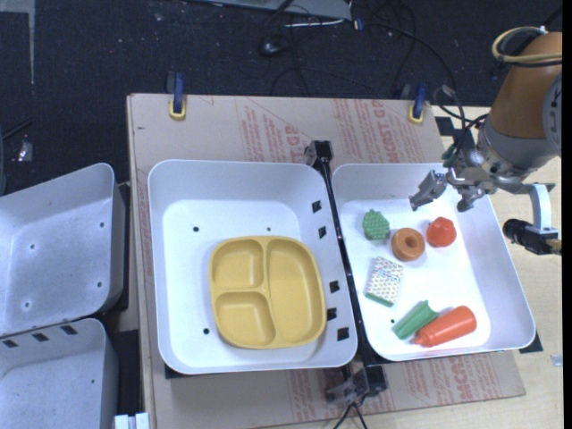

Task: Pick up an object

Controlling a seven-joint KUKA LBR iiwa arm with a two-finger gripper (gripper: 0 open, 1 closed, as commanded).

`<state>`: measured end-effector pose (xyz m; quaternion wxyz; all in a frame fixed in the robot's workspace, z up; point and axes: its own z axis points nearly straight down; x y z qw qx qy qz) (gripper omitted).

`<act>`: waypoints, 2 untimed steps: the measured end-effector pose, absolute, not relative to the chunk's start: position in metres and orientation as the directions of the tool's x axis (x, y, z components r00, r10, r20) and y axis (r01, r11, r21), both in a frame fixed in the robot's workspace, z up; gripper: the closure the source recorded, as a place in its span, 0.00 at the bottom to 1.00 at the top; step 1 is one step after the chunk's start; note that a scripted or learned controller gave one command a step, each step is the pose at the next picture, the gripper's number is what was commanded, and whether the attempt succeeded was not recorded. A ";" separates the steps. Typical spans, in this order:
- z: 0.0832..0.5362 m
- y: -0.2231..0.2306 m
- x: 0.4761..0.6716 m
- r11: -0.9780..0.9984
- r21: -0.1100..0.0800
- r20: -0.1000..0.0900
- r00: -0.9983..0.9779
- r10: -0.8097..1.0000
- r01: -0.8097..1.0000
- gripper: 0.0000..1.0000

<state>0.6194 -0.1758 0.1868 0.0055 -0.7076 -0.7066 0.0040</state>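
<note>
A single fixed camera looks down at a slant on two white bins (241, 186), arm (523, 105) entering from right.

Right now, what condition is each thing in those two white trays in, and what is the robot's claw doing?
gripper: open, holding nothing, above the right bin's far edge
yellow divided plate: flat in left bin, compartments bare
carrot: lying on its side
donut: lying flat
tomato: resting beside donut
sponge: lying flat
broccoli: resting near divider
</note>
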 end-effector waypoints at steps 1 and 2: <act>0.195 -0.175 0.623 0.002 0.000 0.000 -0.002 1.000 1.000 0.00; 0.139 -0.166 0.618 0.002 -0.004 0.001 -0.002 1.000 1.000 0.00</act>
